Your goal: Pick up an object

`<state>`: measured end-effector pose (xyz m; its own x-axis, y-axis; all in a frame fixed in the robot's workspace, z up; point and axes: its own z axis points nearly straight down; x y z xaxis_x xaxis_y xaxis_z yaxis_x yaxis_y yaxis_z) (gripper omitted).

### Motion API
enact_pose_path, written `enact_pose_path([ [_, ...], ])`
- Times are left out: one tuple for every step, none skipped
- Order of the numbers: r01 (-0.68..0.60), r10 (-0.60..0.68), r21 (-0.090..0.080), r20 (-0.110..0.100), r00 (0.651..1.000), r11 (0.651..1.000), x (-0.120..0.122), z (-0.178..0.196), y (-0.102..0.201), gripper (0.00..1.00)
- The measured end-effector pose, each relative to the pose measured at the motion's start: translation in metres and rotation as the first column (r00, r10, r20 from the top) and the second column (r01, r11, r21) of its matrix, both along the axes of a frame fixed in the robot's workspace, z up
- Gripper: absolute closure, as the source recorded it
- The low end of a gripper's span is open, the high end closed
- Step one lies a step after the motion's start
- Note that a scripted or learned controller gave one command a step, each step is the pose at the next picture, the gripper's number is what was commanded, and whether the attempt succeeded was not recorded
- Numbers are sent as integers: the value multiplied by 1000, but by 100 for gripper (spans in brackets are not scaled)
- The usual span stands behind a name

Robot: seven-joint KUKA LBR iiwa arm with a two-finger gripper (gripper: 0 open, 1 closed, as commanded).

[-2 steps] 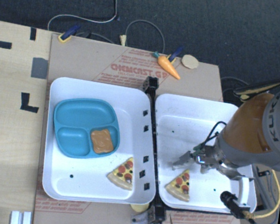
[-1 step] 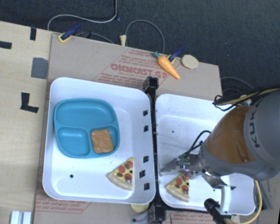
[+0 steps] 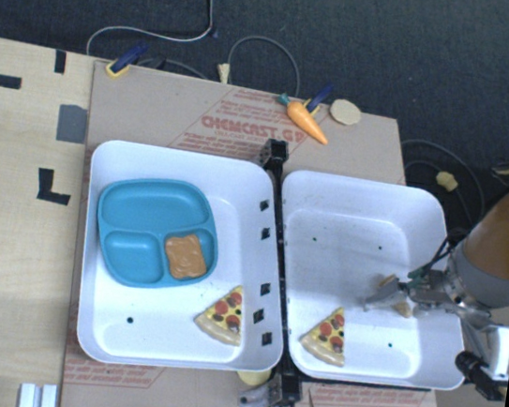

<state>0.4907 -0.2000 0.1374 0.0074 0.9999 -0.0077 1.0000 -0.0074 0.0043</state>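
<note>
Pizza slice (image 3: 327,336) lies on the floor of the right bin (image 3: 369,198), near its front wall, with its point aimed up and to the right toward the gripper (image 3: 390,297). It sits down and to the left of the gripper, near but not touching. Whether the gripper is parted or closed I cannot tell.

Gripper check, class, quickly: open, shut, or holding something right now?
Gripper: cannot be told; it sits low in the right bin, with nothing visibly held.
</note>
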Motion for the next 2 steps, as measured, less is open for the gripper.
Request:
enact_pose_path([
  [-9,9,8,-6,1000,1000,35,-53,-16,0],
  [-11,11,17,-10,1000,1000,65,-51,-20,0],
])
